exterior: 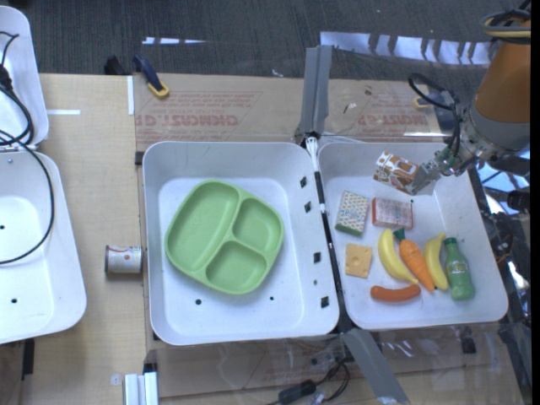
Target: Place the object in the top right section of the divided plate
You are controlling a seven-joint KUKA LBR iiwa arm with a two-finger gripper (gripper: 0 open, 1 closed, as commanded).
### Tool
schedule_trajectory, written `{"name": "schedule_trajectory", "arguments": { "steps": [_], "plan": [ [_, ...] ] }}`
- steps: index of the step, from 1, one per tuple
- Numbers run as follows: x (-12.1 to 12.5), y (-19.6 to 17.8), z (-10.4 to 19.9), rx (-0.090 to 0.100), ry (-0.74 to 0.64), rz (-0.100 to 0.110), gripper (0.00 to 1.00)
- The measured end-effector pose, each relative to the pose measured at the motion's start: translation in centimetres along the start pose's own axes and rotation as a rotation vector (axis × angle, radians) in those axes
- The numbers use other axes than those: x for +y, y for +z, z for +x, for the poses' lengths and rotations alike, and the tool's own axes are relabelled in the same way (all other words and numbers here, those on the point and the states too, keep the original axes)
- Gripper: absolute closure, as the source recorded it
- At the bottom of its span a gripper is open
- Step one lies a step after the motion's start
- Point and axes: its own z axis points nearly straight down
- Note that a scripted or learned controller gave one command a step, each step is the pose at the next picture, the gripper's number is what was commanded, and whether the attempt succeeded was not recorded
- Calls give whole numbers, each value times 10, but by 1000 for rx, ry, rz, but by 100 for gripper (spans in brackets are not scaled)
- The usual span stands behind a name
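A green divided plate (224, 236) lies in the left bin (160, 184); its top right section (257, 223) holds nothing. Over the back of the right bin (489, 302), my gripper (418, 178) reaches in from the right, shut on the right end of a small orange-and-white carton (393, 169). The carton sits tilted at the gripper's tip. The arm's orange band (506, 78) is at the far right.
The right bin also holds a green cracker packet (353, 212), a pink wafer block (392, 213), a cheese wedge (359, 261), two bananas (391, 256), a carrot (415, 261), a sausage (395, 293) and a green bottle (458, 268). A small can (124, 260) lies left of the bins.
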Motion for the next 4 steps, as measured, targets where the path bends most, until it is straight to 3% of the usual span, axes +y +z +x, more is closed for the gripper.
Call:
{"name": "schedule_trajectory", "arguments": {
  "steps": [1,2,3,4],
  "plan": [
    [-47,-6,55,2,152,3,100],
    [-16,-19,126,2,115,4,100],
    [12,2,193,2,-96,3,100],
    [33,1,252,0,-53,3,100]
  ]
}}
